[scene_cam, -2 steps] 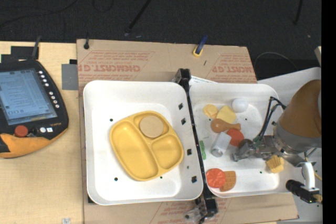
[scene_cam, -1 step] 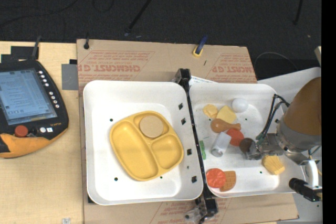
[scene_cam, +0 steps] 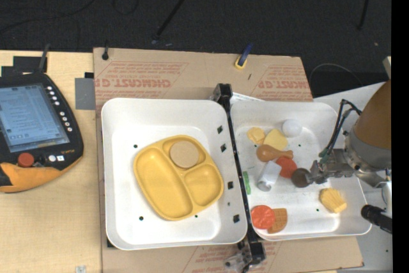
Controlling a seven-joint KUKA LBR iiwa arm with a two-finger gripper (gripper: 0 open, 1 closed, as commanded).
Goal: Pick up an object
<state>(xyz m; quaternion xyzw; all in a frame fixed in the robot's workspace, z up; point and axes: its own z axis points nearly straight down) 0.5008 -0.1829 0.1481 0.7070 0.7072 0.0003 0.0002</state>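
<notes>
Hovering low in the right bin (scene_cam: 307, 217), pincer (scene_cam: 317, 171) touching a dark brown ball (scene_cam: 300, 178), spread indiscernible.

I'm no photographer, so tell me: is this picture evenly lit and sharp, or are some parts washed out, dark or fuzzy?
Camera view: the two white bins are brightly lit and nearly washed out; the floor beyond the bench is almost black, cables barely visible; the yellow divided tray and toy foods are fairly sharp with soft shadows; the arm at the right edge looks blurred; the tablet screen glows pale, unreadable.

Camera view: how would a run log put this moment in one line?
pincer low in right bin | by brown ball | yellow tray in left bin
</notes>
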